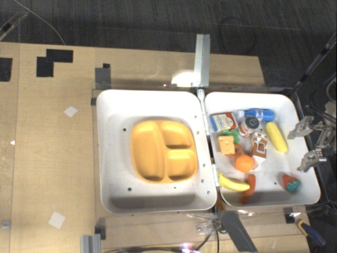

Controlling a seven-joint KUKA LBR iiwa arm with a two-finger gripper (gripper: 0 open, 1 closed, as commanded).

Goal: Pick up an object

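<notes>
The right bin (303, 191) holds several toy foods: a blue bottle (256, 115), a blue and red carton (222, 122), a cheese wedge (227, 144), a brown and white box (259, 144), a yellow corn cob (276, 136), an orange (244, 163), a banana (233, 183), a red sausage (249, 188) and a red and green piece (290, 183). My gripper (307, 144) hangs over the bin's right rim, open, with nothing between its fingers (301, 128). The corn cob lies just left of it.
The left bin (113, 141) holds a yellow divided tray (162, 151). A metal post (202, 59) stands behind the seam between the bins. Cables and a frame lie at the far right, beyond the bench.
</notes>
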